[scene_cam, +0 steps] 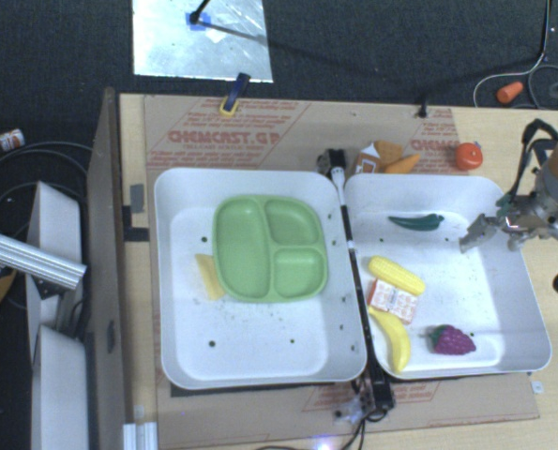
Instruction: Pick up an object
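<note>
Counter with two white bins; right bin [532, 345] holding green pepper [416, 221], corn [396, 275], banana [394, 338], grapes [452, 340]. Gripper [480, 232] at right bin's upper right, finger spread not discernible, nothing visibly held. Pepper nearest, just left of gripper, long axis left-right, roughly in line with approach.

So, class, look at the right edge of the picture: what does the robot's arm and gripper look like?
The gripper is a grey metal piece with slim fingers, fixed to a bulkier grey wrist. A dark cable loops above the wrist. No markings are legible at this size.
</note>
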Motion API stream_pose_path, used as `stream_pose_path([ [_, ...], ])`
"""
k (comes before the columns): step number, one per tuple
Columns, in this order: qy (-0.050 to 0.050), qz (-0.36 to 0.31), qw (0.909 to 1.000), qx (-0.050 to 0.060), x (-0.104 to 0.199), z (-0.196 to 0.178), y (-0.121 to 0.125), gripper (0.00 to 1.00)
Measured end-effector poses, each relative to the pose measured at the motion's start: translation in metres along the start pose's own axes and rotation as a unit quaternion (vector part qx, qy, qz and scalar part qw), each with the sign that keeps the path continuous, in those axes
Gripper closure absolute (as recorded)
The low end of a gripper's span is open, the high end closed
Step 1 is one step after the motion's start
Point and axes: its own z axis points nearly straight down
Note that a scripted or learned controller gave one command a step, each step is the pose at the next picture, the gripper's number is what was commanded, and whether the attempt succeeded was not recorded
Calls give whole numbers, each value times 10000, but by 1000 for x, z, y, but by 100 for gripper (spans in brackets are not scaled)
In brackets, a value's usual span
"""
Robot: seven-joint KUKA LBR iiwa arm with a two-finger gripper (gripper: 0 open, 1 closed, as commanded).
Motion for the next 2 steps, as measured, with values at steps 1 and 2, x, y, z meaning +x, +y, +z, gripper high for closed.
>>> stream_pose_path([
  [1,35,-28,10000,44,80,77,-29,0],
  [2,-22,20,10000,-90,113,100,-66,0],
])
